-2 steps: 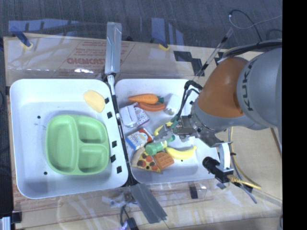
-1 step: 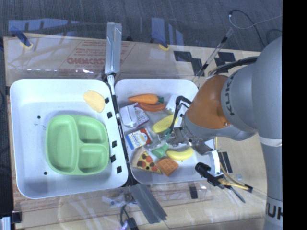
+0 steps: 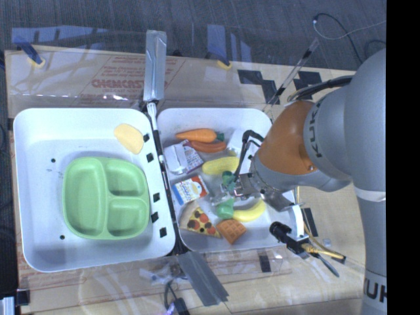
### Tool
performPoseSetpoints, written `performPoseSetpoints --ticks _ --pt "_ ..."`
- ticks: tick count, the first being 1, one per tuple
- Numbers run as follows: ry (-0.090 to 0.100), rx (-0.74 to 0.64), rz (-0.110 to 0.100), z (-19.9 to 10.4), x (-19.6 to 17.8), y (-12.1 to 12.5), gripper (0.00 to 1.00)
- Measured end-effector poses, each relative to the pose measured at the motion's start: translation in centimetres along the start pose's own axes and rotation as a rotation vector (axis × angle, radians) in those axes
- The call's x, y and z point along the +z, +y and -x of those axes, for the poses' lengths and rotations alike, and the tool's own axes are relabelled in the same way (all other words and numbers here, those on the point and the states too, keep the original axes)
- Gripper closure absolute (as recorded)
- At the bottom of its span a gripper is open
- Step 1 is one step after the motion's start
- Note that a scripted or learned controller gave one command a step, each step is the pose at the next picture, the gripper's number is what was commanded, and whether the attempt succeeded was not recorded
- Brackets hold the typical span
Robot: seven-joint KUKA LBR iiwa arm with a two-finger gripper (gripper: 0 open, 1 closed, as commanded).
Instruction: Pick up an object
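Grey arm's hand (image 3: 231, 188) hangs just above a green toy (image 3: 225, 208).

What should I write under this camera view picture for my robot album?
Robot arm reaches into the right bin of toy food; a green tray sits in the left bin.

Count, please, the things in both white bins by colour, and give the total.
Orange: 2, carrot, waffle
Yellow: 3, potato-like piece, lemon-like piece, banana
Green: 2, divided plate, small green piece
Mixed colours: 3, pizza slice, two packets
Total: 10
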State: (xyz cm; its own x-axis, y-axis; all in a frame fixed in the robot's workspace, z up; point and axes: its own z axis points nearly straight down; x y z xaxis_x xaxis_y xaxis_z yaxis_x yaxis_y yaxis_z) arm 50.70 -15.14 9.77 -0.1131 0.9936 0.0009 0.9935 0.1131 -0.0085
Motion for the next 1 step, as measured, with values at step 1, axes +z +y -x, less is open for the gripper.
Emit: performPoseSetpoints --ticks 1 --pt "0.0 0.167 0.004 -2.36 -10.42 4.35 1.0"
